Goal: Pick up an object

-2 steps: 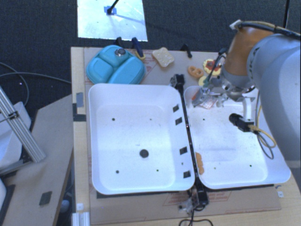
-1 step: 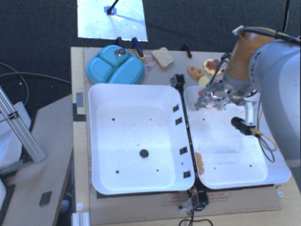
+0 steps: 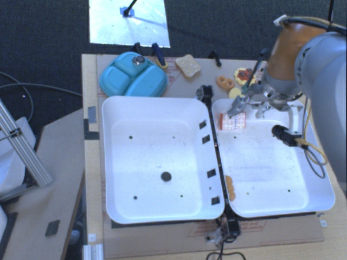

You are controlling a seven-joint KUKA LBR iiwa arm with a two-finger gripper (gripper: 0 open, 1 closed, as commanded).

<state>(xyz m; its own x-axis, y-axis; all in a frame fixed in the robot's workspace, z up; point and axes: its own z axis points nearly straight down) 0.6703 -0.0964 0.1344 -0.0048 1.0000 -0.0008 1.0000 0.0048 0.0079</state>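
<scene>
even, cool overhead light – the white bins (image 3: 162,161) look bright and slightly washed out, shadows faint; the picture is soft and grainy.

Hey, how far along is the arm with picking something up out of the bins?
Early stage. Done: the arm has reached into the right bin, and the gripper sits at its far left corner, right over a small red-and-white box. In hand: nothing visibly; the box lies on the bin floor. Left: grasp and lift it. A small orange item by the divider and a dark disc in the left bin lie untouched.
</scene>
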